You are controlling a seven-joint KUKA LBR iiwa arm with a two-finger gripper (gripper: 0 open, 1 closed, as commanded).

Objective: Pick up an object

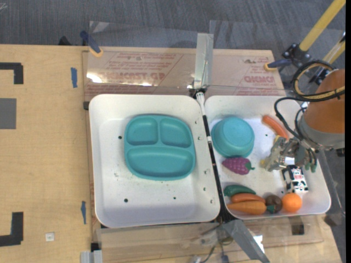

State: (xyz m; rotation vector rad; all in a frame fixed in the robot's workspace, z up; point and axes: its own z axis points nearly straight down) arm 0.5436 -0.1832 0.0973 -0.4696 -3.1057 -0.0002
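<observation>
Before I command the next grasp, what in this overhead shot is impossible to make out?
- Tool in the right bin: too small and cluttered to read its finger state or contents.
- Black-and-white object: too small to identify.
- Arm: cut off by the right edge.
- Brown item beside the orange: too small to name.

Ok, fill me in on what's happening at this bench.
A robot arm reaches in from the right, with its tool low in the right bin, between the grape bunch and a small black-and-white toy. I see nothing between its fingers. That bin also holds a teal bowl, carrots and an orange. The left bin holds a teal divided plate.
</observation>
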